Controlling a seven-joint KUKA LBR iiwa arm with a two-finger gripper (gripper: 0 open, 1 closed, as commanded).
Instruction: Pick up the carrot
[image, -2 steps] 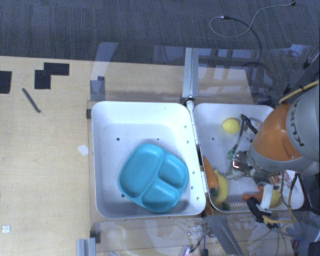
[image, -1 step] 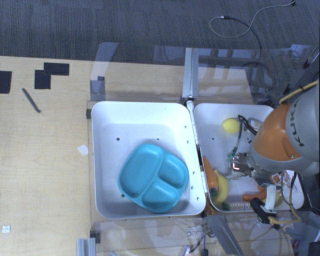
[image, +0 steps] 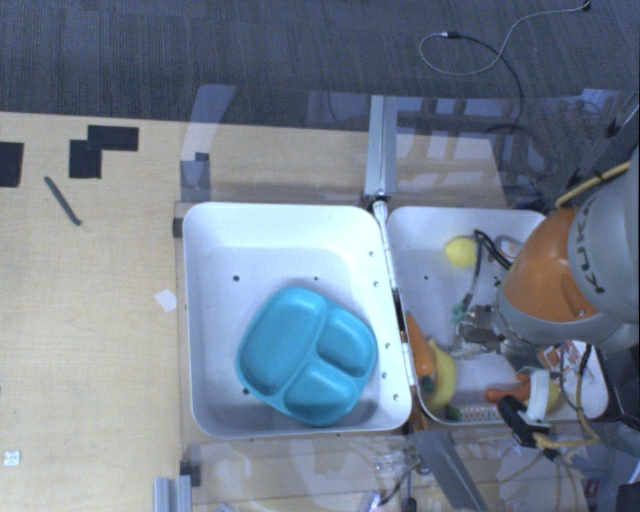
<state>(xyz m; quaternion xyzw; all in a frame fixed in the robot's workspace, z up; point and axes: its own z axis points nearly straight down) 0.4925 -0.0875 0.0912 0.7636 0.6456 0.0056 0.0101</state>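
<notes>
On the far left, the wooden bench (image: 90, 330) carries black tape marks (image: 100, 150) near its back edge and a thin dark stick (image: 62, 200) lying at a slant beside them. A small white scrap (image: 165, 299) rests just outside the left bin (image: 215, 250).

That left bin is shallow and white, and a blue divided plate (image: 305, 354) with three compartments lies in its front half, tilted a little toward the near wall.

A metal rail (image: 377, 150) runs back from the seam where the two bins meet. Just past the seam, in the right bin (image: 420, 240), the carrot (image: 418, 350) lies along the left wall near the front corner, its thin tip pointing toward the back. It is touching a yellow piece (image: 441, 375), banana-like, just beside it on the right. A small dark green thing (image: 452, 410) lies at the front wall below them. Farther back in the same bin a yellow lemon-like ball (image: 460, 251) sits near the back half.

My gripper (image: 468, 330) hangs low over the middle of the right bin, just right of the carrot and apart from it. From this slant I cannot tell whether my jaws are spread or pressed together; the wrist and cables hide them. Nothing is visibly pinched between them. Behind it my orange band (image: 545, 270) and grey arm (image: 610, 250) fill the right side. Another orange piece (image: 503, 393) lies near the front wall under my wrist.
</notes>
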